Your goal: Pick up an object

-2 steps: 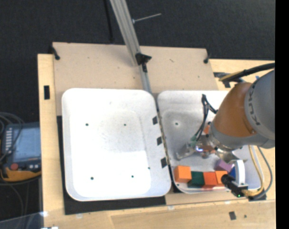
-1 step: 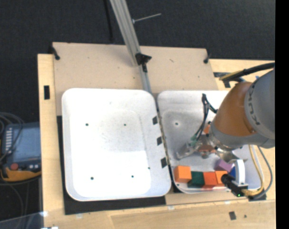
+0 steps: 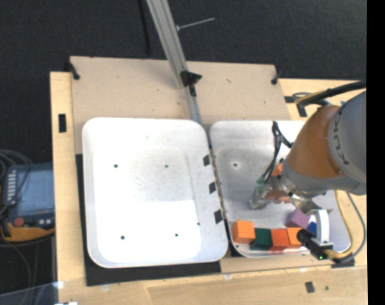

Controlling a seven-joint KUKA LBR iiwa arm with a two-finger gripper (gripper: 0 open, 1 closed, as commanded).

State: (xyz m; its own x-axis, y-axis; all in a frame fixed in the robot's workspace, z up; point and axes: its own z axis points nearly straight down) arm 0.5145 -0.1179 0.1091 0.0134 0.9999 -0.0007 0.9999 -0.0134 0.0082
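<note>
Camera view: hand (image 3: 263, 199) low in right bin (image 3: 234, 146); orange block (image 3: 244, 230) just below.

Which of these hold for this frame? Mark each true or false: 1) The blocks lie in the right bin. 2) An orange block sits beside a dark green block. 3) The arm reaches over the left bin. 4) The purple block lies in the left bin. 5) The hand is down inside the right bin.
1) True: the blocks cluster along the near edge of the right bin.
2) True: an orange block touches the dark green block.
3) False: the arm is over the right bin; the left bin has no arm above it.
4) False: the purple block lies in the right bin.
5) True: the hand is low in the right bin, above the row of blocks.
</note>
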